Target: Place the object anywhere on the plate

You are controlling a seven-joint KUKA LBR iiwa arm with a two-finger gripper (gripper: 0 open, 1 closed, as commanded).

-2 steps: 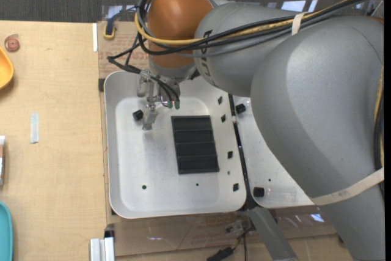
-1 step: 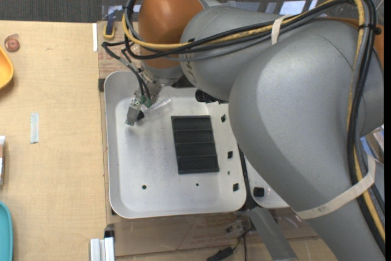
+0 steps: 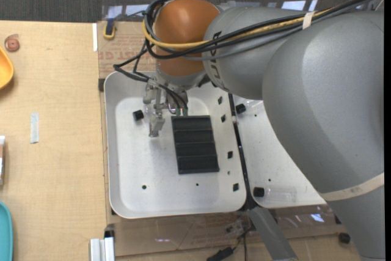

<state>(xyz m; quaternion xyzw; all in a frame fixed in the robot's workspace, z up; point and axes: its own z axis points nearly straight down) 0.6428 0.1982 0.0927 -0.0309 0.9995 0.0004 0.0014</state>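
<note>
Tool (image 3: 156,122) hangs in the left bin (image 3: 122,192), just beside the black ribbed block (image 3: 195,145).
Its opening cannot be told; sitting left of the block, a grasp here may miss it.

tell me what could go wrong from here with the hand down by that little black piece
1. The hand hangs beside the small black piece rather than over it, so a grasp from here could miss it or knock it away.
2. The black ribbed slab lies close on the hand's other side, so a sideways move might bump or shove it.
</note>
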